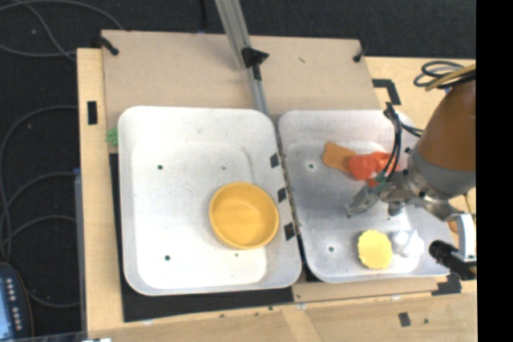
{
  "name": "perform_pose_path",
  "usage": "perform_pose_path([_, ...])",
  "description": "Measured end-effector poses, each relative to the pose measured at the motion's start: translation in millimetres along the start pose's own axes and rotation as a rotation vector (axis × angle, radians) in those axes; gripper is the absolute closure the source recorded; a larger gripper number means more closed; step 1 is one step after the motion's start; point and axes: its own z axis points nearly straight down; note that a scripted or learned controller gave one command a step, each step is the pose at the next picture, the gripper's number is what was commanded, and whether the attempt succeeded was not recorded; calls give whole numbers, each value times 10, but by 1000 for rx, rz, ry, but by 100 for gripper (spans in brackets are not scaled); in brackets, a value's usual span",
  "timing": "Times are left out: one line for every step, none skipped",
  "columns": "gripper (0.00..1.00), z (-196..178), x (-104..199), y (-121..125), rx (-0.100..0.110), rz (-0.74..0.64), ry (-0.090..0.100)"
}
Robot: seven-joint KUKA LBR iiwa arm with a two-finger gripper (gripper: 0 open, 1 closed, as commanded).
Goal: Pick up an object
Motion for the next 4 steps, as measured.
perform_pose_path([0,527,84,-50,2,0,1])
perform_pose_path([0,707,64,-52,-2,0,-1])
perform_pose_path([100,592,70,-36,-8,4,2])
perform_pose_path([100,57,-46,7,-11,-1,0])
